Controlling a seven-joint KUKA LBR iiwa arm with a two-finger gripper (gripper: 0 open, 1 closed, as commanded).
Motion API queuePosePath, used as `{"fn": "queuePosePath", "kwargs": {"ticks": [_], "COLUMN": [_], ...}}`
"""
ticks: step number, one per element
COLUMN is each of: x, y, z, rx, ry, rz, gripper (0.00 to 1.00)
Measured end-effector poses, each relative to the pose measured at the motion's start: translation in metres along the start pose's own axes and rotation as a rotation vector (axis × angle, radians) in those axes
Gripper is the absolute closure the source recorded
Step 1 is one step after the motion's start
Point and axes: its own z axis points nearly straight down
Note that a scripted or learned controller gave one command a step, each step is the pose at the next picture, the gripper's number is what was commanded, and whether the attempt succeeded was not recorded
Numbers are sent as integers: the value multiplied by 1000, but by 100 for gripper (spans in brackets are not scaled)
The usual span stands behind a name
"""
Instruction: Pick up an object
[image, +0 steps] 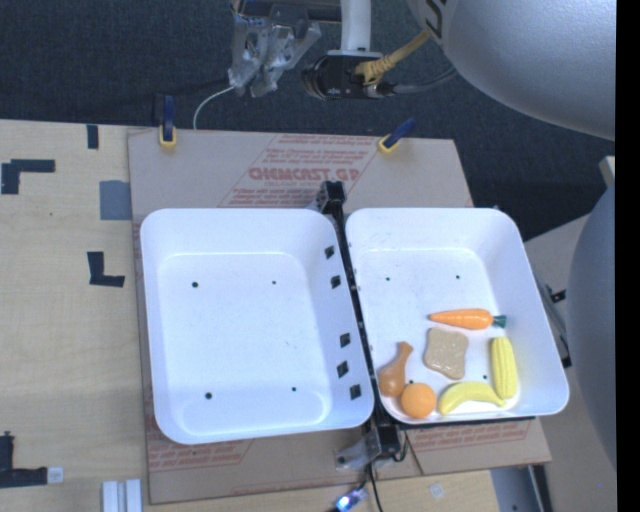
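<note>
Lying untouched in the right bin (520, 262), near its front corner, are a carrot (462, 319), bread slice (445, 352), corn (503, 367), banana (470, 397), orange (418, 400) and drumstick (396, 372), so the pick looks not yet begun and no grasp can be judged.

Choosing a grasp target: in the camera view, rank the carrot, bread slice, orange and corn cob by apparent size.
1. Carrot, the longest.
2. Corn cob, slightly shorter; the two are close.
3. Bread slice, shorter than both but broader.
4. Orange, the smallest.
</note>
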Motion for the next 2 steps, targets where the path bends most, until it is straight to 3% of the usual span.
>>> {"fn": "queuePosePath", "kwargs": {"ticks": [2], "x": [-2], "y": [0], "z": [-21], "rx": [-2], "ry": [-4], "rz": [0], "gripper": [100]}}
